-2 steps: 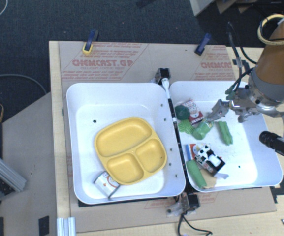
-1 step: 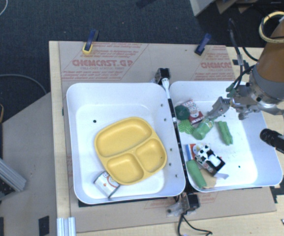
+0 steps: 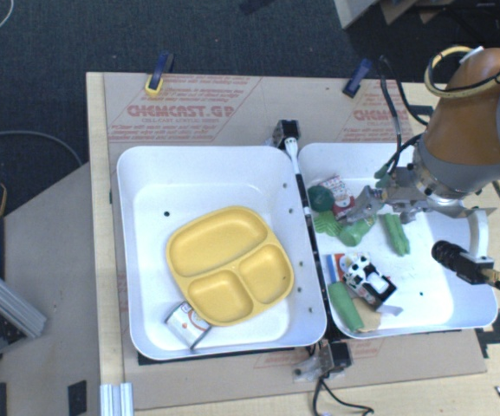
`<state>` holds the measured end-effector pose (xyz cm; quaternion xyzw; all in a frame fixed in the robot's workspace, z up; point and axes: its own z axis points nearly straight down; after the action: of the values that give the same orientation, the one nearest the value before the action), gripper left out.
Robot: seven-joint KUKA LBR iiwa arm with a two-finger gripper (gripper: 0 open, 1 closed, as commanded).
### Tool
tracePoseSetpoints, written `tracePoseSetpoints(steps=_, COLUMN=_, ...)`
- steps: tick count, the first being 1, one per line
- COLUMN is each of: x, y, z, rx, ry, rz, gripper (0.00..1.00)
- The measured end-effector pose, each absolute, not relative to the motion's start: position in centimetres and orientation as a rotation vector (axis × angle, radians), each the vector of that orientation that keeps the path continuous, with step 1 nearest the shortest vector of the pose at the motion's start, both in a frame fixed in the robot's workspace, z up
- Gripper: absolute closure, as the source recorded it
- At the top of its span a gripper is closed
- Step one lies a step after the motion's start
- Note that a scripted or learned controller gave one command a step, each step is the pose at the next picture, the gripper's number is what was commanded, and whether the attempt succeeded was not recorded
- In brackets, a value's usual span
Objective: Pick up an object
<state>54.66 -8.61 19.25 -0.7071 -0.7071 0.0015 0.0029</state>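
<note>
Pincer (image 3: 376, 199) hovered in the right bin (image 3: 457, 306), grip state unclear, green toys (image 3: 347, 225) just below-left, long axis slanted.

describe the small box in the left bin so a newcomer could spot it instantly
Start at the left shallow white bin, which holds a large yellow three-compartment plastic tray. At the tray's near-left edge, in the bin's front corner, lies a small white carton with red-orange print. It is the bin's one small boxy item, and it touches the tray.
</note>
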Motion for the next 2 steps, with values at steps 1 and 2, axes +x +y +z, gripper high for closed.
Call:
tracePoseSetpoints(steps=1, x=54.9, y=-9.5, z=13.7, rx=-2.218, ry=-2.215, rz=0.007, gripper=0.0)
tracePoseSetpoints(steps=2, x=54.8, y=-9.4, z=8.3, rx=-2.218, ry=-2.215, rz=0.006, gripper=0.0)
